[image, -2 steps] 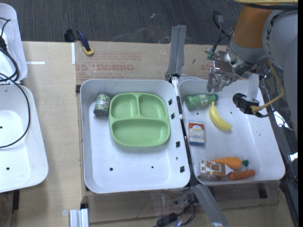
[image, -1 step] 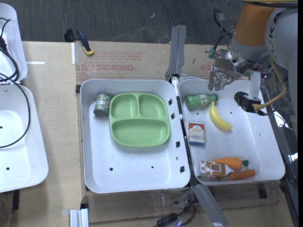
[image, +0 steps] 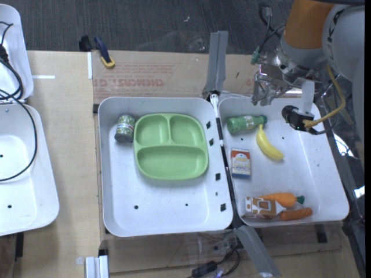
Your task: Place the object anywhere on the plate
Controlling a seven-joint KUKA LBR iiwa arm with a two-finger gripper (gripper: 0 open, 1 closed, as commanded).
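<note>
Green divided plastic plate [image: 171, 146] sits in left white bin [image: 116, 207], small green-labelled can [image: 124, 127] just beside its left edge. Right white bin [image: 324, 184] holds green bottle [image: 246, 123], yellow banana [image: 268, 144], small box [image: 240, 162], carton [image: 258, 207], carrots [image: 287, 207]. Gripper [image: 265, 92] hangs above right bin's back edge, nothing between fingers; open/closed can't tell.

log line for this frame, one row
claw: above right bin's far edge, holding nothing | bottle: lying in right bin beside banana | plate: in left bin, no object on it
</note>
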